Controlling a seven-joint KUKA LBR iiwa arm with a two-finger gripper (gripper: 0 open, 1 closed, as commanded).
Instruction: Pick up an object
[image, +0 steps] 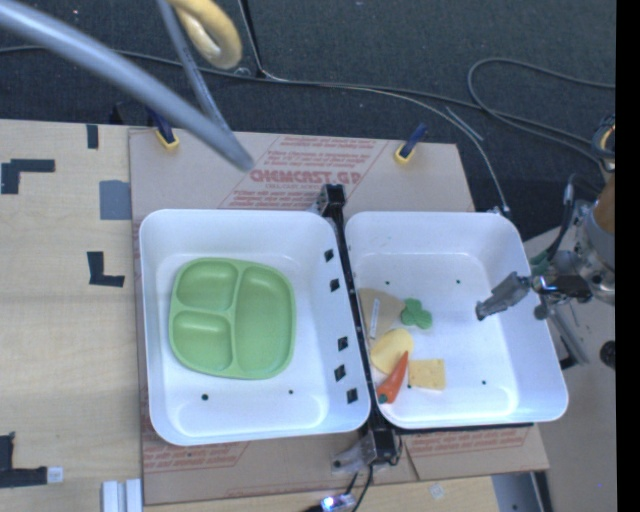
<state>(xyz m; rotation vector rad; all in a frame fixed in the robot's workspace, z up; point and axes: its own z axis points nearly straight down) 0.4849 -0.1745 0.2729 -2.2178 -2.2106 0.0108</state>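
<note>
Gripper (497, 299) hovers over right bin (520, 395), jaw state indiscernible, nothing held; carrot (394, 378), cheese (428, 374) and broccoli (416, 315) untouched, so pick not started.

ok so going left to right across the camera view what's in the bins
green three-compartment plastic plate in the left white bin → yellow rounded toy food piece → small green toy broccoli-like piece in the right white bin → grey pincer reaching in from the right
</note>
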